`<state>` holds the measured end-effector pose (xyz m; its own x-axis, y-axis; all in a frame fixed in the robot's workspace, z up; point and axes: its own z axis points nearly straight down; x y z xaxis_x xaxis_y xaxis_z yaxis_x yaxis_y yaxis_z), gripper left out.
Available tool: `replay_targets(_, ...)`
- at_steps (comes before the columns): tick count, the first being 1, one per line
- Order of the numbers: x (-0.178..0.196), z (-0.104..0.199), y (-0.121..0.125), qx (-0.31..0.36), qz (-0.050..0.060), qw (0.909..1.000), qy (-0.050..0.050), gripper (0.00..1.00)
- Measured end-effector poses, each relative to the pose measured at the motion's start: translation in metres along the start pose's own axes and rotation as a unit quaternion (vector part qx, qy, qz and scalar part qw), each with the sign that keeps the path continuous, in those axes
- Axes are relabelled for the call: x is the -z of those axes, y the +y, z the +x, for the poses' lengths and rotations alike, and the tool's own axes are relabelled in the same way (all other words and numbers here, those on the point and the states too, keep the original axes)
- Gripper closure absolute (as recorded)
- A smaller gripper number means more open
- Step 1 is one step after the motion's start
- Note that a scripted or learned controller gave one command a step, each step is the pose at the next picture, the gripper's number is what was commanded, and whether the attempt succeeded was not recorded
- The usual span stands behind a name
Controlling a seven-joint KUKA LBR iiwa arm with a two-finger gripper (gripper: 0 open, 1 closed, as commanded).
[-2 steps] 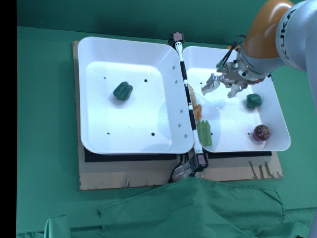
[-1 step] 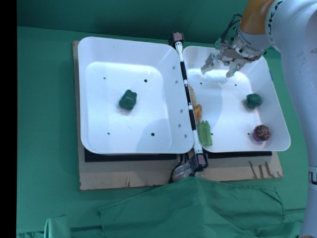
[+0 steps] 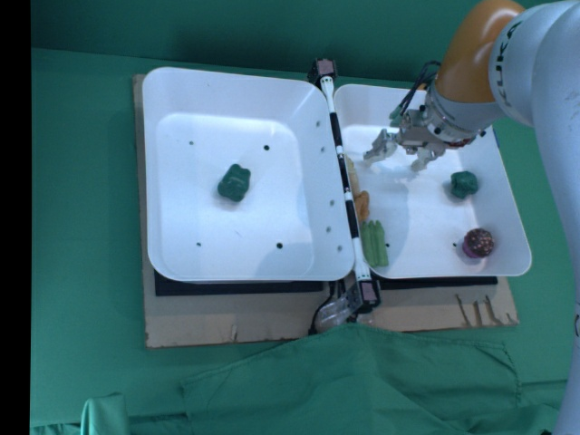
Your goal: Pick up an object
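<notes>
2 white bins [image 3: 181, 89] on a green-draped table [image 3: 82, 198]; dark green toys [image 3: 234, 183], a speckled maroon ball [image 3: 478, 242], a grey-and-orange arm [image 3: 507, 43].

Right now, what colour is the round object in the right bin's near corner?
Dark maroon with pale speckles, clearest in the camera view.

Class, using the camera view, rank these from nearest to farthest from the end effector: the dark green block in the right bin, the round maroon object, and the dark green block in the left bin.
From the end effector:
1. Dark green block, right bin, just to its right.
2. Round maroon speckled object, right bin's near right corner.
3. Dark green block, middle of the left bin.
</notes>
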<state>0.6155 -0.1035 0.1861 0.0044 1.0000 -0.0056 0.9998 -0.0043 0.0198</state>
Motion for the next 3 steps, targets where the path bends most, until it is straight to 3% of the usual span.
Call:
replay_targets(1,0.026,-0.004,0.065,0.002,0.003,1.0000,0.001,0.00)
replay_targets(2,0.038,-0.005,0.064,0.000,0.003,1.0000,0.001,1.00)
replay_targets(3,0.123,-0.071,0.061,-0.002,0.003,1.0000,-0.001,1.00)
